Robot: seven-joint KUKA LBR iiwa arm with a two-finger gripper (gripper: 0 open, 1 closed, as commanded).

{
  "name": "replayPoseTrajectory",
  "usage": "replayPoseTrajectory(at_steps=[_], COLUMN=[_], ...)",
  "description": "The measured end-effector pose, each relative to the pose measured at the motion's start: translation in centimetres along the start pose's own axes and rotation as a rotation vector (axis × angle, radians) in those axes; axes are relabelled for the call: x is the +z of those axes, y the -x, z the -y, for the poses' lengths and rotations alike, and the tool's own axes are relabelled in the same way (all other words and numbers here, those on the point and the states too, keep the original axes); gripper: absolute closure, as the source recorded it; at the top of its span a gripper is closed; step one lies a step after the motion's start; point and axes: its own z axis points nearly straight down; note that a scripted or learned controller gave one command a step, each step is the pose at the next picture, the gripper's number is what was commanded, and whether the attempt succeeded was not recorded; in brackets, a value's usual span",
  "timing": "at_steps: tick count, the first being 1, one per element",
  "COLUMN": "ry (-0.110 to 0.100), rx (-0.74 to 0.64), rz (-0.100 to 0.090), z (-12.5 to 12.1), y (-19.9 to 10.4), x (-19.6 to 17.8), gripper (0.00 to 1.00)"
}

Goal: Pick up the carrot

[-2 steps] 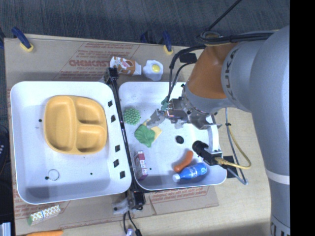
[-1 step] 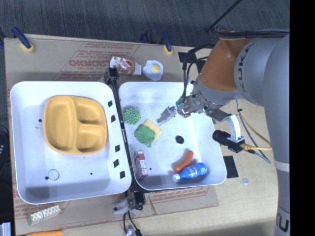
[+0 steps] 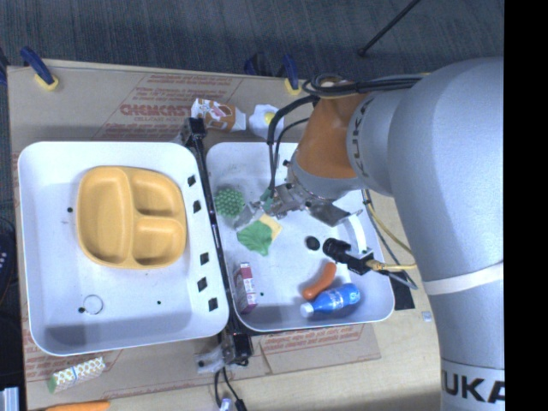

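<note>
Carrot [image 3: 319, 281] sits low in the right bin [image 3: 282, 311], touching the blue bottle [image 3: 332, 301] just below it. It's short, orange, lying on a slant, upper end toward the right. The gripper [image 3: 267, 204] hangs up-left of it, over the green pieces [image 3: 255, 236], well apart from the carrot. Open or shut, I can't tell. The coming move runs down and right.
</note>
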Motion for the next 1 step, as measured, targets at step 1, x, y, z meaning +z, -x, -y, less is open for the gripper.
replayPoseTrajectory(at_steps=[1], ry=[0.002], rx=[-0.003], rz=[0.001], z=[-0.12], y=[0.05], x=[-1.17], gripper=[1.00])
